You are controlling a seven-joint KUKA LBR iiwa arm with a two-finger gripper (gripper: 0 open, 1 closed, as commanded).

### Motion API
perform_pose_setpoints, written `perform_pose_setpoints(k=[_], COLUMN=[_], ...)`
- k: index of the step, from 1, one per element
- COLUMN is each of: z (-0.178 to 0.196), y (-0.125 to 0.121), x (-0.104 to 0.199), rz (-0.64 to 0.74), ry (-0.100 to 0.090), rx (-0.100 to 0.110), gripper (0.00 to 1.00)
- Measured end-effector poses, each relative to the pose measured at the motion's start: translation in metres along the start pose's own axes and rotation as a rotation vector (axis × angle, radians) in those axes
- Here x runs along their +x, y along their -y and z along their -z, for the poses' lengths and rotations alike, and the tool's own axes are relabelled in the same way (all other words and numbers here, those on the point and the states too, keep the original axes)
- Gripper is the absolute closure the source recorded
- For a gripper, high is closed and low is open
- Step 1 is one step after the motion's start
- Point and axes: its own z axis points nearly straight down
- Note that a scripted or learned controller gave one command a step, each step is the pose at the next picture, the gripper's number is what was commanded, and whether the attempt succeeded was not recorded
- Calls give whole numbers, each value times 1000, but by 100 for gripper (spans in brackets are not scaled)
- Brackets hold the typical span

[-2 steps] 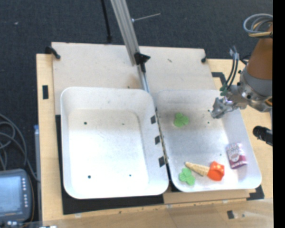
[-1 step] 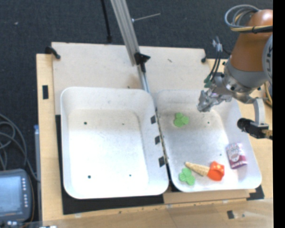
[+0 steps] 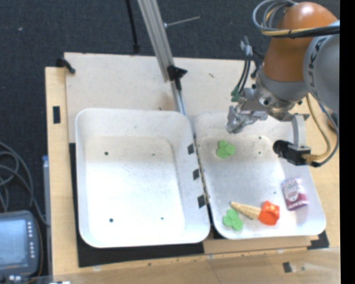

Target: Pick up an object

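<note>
gripper (image 3: pixel 239 122) hovers above the right bin (image 3: pixel 248 164), finger gap unclear; two green pieces (image 3: pixel 225 149), one cone (image 3: pixel 244 209), one orange block (image 3: pixel 269 213), one pink packet (image 3: pixel 294 193).

white bins (image 3: pixel 136 176), green clovers (image 3: pixel 225 149), orange block (image 3: pixel 270 213)

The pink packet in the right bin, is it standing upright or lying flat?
Lying flat. The pink packet shows its broad printed face to the camera and rests on the floor of the right bin, near its right wall.
</note>
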Motion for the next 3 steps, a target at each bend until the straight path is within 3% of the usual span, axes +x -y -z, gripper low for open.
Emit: perform_pose_setpoints(k=[2,3], z=[-4,-12], y=[-25,-58], x=[95,141], rz=[-1,-2], ry=[1,1], rx=[0,0], gripper=[100,100])
